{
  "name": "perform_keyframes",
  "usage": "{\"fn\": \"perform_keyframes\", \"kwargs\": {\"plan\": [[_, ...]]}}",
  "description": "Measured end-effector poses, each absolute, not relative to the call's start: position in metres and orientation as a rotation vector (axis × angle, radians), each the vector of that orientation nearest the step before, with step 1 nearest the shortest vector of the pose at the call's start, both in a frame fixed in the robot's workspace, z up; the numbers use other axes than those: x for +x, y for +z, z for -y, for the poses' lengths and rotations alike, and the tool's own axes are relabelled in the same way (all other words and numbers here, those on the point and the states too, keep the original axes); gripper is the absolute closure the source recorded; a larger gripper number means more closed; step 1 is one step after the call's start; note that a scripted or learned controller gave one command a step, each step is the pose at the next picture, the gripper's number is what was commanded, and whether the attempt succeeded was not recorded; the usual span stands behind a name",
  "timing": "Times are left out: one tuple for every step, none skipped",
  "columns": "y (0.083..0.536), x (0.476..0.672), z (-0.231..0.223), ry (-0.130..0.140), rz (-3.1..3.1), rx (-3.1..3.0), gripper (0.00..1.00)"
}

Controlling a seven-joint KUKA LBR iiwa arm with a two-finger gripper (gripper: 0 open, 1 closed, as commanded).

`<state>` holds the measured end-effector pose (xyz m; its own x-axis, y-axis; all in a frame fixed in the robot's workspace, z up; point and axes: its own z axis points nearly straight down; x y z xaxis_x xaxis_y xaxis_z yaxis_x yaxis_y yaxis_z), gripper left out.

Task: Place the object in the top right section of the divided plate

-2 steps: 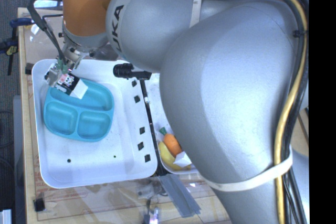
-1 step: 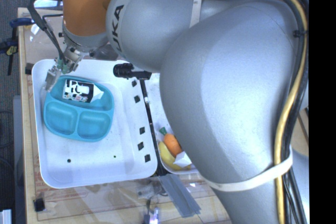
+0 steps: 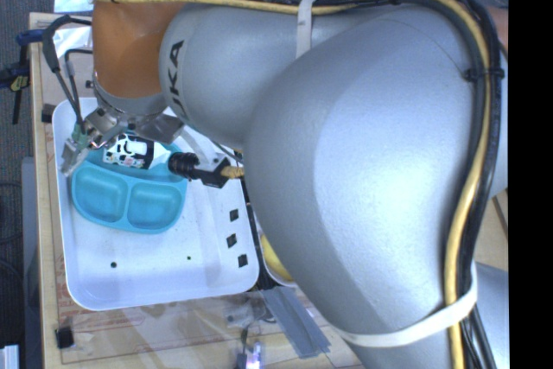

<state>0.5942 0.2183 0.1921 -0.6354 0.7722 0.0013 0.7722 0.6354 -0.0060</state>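
Over the blue divided plate [image 3: 130, 199] the gripper [image 3: 121, 147] sat at its far edge, grip state unclear, so you needed to centre over the top right section before release.

One fixed camera looks down at a slant, close over the arm [image 3: 346, 151] and left bin [image 3: 155, 264].

The bench [image 3: 43, 307] carries a shallow white bin [image 3: 147, 272] at the left; a blue divided plate [image 3: 130, 201] lies in its far part.
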Motion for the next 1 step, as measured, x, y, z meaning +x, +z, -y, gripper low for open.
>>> {"fn": "perform_keyframes", "kwargs": {"plan": [[0.1436, 0.5626, -0.2061, 0.009, 2.448, -1.963, 0.0]]}}
